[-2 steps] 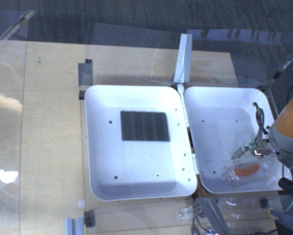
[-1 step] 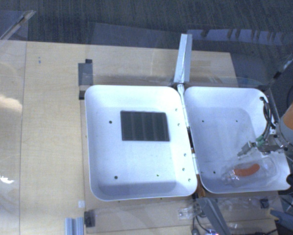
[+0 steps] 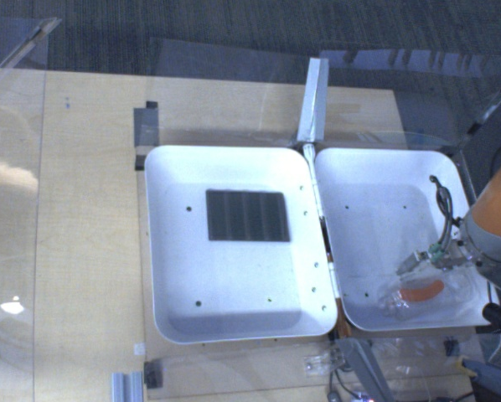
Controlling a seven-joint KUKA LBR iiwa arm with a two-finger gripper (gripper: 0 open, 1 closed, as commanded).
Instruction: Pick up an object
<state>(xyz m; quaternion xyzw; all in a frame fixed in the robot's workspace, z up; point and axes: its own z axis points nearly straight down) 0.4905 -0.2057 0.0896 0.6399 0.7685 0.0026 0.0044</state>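
Two shallow white bins sit side by side on a pale wooden bench [image 3: 74, 249]. The left bin [image 3: 162, 249] has a dark ribbed rectangular panel [image 3: 247, 216] on its floor, a little towards the far side, with small dark holes dotted around it. The right bin [image 3: 359, 182] touches the left one along a shared edge. From the far end of that seam a grey metal bar [image 3: 313, 99] runs away across the bench. A small dark bracket [image 3: 147, 126] sits just beyond the left bin's far left corner. Beyond the bench lies dark carpet [image 3: 234, 7]. Clear panels catch glare at the left.
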